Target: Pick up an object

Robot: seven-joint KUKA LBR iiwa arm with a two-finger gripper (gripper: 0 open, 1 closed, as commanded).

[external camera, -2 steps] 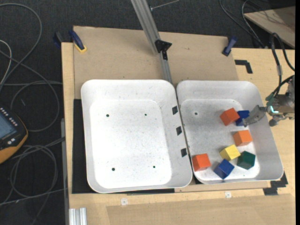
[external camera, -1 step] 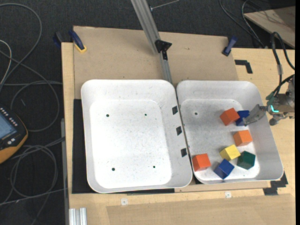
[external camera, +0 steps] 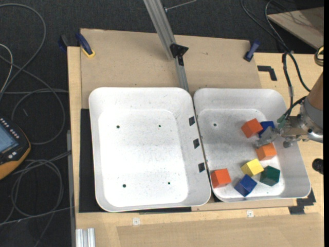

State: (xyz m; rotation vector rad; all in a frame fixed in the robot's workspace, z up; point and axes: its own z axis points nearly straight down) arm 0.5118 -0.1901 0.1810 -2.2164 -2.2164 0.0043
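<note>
Gripper low in right bin, among blocks by orange block; finger state: cannot tell.

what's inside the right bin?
The right shallow white bin holds three orange cubes, two blue, one yellow, one green. The end effector partly covers the upper blue one.

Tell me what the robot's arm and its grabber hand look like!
The arm comes in from the right. It is rounded and grey, with an orange band up high at the picture's edge. Black cables loop beside it. The gripper at its end is small, made of grey and silvery metal parts with some dark bits.
</note>
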